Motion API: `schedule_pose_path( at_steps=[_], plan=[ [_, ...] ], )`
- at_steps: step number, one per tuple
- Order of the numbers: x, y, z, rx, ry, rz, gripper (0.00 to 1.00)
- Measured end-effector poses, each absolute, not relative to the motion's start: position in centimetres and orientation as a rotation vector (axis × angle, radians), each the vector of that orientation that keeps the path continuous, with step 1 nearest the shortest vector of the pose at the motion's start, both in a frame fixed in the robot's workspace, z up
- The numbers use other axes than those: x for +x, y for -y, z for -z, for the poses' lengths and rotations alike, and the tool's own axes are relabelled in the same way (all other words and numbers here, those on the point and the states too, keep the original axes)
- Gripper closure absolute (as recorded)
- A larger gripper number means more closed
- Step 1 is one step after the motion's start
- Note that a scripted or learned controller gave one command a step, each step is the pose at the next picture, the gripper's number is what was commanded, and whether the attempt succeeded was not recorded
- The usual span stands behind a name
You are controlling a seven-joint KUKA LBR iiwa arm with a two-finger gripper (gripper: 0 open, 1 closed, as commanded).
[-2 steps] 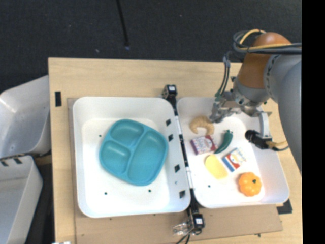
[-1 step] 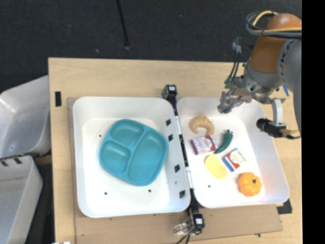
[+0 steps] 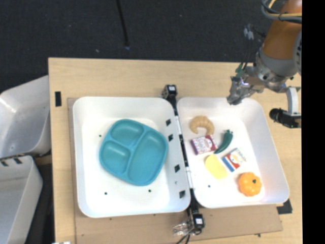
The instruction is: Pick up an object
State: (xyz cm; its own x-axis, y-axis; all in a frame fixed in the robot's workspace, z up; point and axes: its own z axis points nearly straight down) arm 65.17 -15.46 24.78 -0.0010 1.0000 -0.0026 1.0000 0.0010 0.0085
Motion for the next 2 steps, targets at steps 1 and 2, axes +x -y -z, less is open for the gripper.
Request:
schedule_pose_path(
  at_steps=[1,2],
  plan=[
    [65.2,15.6,-26.3,2.215,-2.223,-0.002,1.00],
    [66.1,11.0,-25.2,2.216,-2.227,0.000,1.00]
  ],
)
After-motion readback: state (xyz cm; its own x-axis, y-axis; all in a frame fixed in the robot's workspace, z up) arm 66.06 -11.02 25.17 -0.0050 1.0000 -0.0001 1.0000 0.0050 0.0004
